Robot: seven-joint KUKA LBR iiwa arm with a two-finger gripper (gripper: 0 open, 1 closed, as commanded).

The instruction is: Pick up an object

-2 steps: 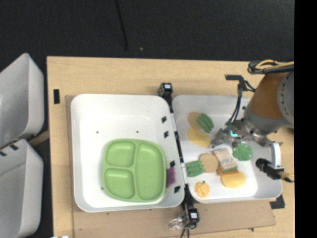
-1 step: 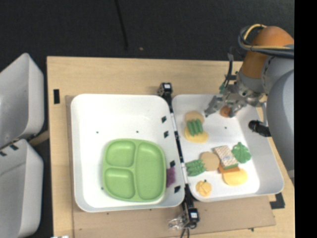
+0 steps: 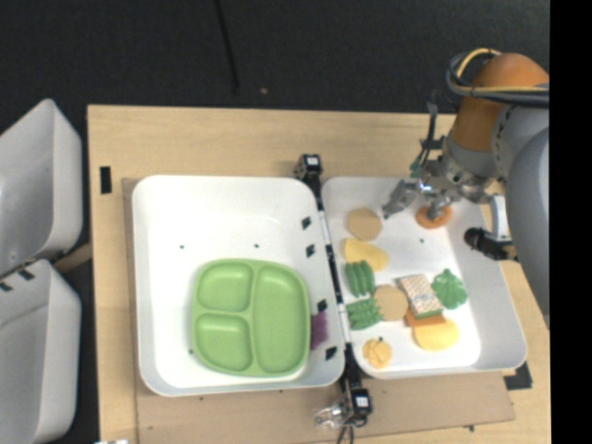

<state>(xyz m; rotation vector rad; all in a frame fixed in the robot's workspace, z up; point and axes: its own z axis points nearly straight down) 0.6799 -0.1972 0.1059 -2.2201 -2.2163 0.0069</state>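
Observation:
My gripper (image 3: 416, 205) hangs over the far part of the right bin (image 3: 490, 340), open, with one finger (image 3: 398, 201) reaching toward the left. A small orange round piece (image 3: 432, 216) lies right beneath its right side; I cannot tell whether they touch. Nothing shows between the fingers. A tan disc (image 3: 363, 223) lies just left of and nearer than the gripper. Lower in the bin are a yellow piece (image 3: 363, 252), two green pieces (image 3: 360, 277) (image 3: 364, 314), a speckled wafer (image 3: 418, 291), a green leafy piece (image 3: 450, 288) and an orange-yellow piece (image 3: 435, 333).
The left bin (image 3: 166, 211) holds a green divided plate (image 3: 252, 317) and a small purple thing (image 3: 320, 326) by the wall between the bins. A small yellow piece (image 3: 376, 351) lies at the right bin's near edge. White shapes (image 3: 37, 192) stand off the bench at left.

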